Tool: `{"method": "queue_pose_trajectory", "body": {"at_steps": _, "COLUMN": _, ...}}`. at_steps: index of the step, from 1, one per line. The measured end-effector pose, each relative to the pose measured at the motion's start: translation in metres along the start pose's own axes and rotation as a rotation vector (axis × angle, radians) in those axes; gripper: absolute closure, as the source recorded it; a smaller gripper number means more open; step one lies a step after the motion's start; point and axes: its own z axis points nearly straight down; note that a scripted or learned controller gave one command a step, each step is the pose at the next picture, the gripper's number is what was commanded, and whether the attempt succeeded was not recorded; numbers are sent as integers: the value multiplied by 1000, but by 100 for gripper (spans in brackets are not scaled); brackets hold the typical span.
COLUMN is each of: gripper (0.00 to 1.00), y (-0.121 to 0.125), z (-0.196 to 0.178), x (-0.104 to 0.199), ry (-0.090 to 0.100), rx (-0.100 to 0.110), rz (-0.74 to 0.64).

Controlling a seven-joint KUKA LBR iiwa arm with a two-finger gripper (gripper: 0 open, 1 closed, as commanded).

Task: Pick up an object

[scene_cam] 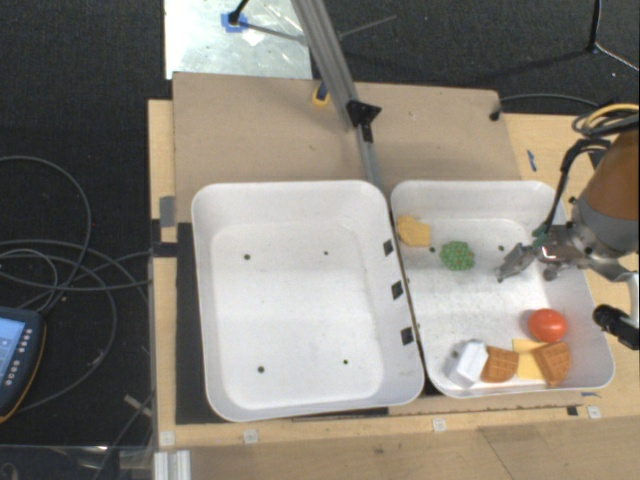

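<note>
**Pincer low in right bin, nothing gripped**

You've got the grey two-finger pincer [522,260] slightly open, holding nothing. Round green bumpy object [458,256] sits just left of it, no clear long axis. Red ball [546,323] lies near, below-right. Yellow chunk [413,232] further left.

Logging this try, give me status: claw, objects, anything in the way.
Claw over right bin, holding nothing. Broccoli nearest, untouched. Tomato and other pieces near front corner. Path clear.
</note>
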Motion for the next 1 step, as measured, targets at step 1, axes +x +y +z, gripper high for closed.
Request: {"method": "queue_pose_trajectory", "body": {"at_steps": 1, "gripper": 0, "y": 0, "z": 47, "x": 1, "ry": -1, "rx": -2, "rz": 0}}
